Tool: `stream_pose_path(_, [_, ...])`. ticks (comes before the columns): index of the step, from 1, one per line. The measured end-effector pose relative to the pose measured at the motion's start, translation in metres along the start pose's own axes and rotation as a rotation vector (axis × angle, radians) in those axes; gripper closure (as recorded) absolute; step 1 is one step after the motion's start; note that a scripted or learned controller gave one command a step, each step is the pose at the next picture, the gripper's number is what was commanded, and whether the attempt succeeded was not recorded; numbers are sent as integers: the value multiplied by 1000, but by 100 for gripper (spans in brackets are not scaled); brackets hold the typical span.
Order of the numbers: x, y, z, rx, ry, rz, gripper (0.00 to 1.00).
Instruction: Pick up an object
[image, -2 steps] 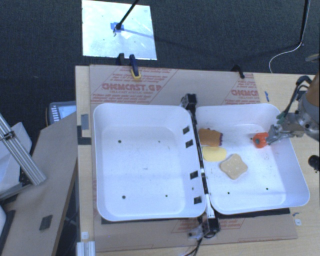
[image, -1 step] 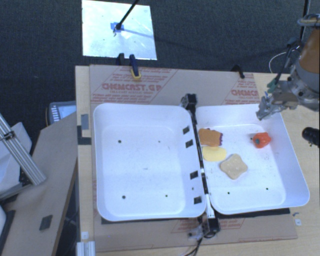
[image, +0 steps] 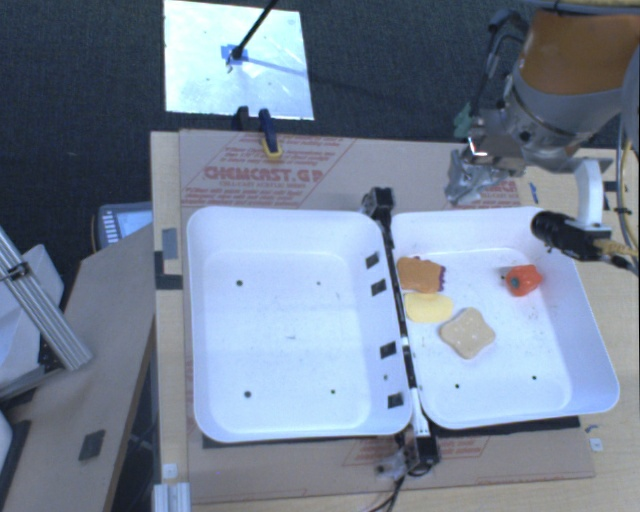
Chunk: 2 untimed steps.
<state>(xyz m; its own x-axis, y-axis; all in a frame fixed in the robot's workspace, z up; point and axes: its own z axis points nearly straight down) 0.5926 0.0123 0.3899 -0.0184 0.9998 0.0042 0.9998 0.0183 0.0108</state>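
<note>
Claw (image: 478, 180) hangs at the upper right of the frame, just past the far rim of the right bin (image: 585, 375), under the grey arm (image: 560, 95) with its orange band; whether it is released or clenched I cannot tell from this angle, and nothing can be seen held in it.

Four things lie in the right bin. An orange piece (image: 420, 274) with a purple edge sits near the divider between the bins, touching or nearly touching a flat yellow disc (image: 428, 308) just below it. A tan biscuit-shaped piece (image: 467, 333) lies just beside the disc, toward the lower right. A small red-orange thing (image: 521, 280) sits well apart, near the bin's right side. The left bin (image: 215, 260) is on the left of the table (image: 110, 330).

The likely trouble is the crowded trio: a descent among them could catch two pieces or nudge one aside. The disc and biscuit look flat and may slip out of a pinch. The orange piece also sits close to the wall, which could block one side of the claw. The lone red-orange thing looks the safer pick.
</note>
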Motion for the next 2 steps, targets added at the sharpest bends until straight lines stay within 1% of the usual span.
stream_pose_path(1, [16, -86, 8, 12, -2, 11, 100])
stream_pose_path(2, [111, -105, -1, 8, -1, 4, 100])
